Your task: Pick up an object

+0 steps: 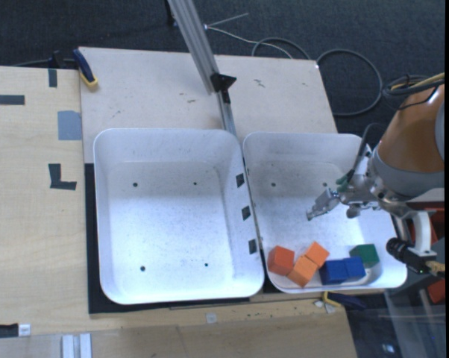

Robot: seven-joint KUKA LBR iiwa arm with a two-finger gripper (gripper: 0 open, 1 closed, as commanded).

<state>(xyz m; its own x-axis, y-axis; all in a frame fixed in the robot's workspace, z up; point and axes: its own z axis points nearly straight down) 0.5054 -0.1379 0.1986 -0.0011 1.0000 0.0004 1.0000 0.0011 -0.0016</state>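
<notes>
While you look down at the bench, you find the arm entering from the right edge of the frame, its orange band above the grey wrist. Your gripper hangs over the middle of the right bin, pointing toward the lower left; whether it is released or clenched, you cannot tell at this size, and nothing shows in its grasp.

Your pickable objects sit bunched along the lower edge of the right bin, below the gripper and apart from it. From left to right you see an orange block, a second orange block with a third orange block just above and beside it, a blue block, and a green block at the lower right corner. The two orange blocks on the right appear to touch; the blue one lies just beside them.

The left bin lies at frame centre-left. A metal rail slants down from the top centre toward the seam between the bins.
</notes>
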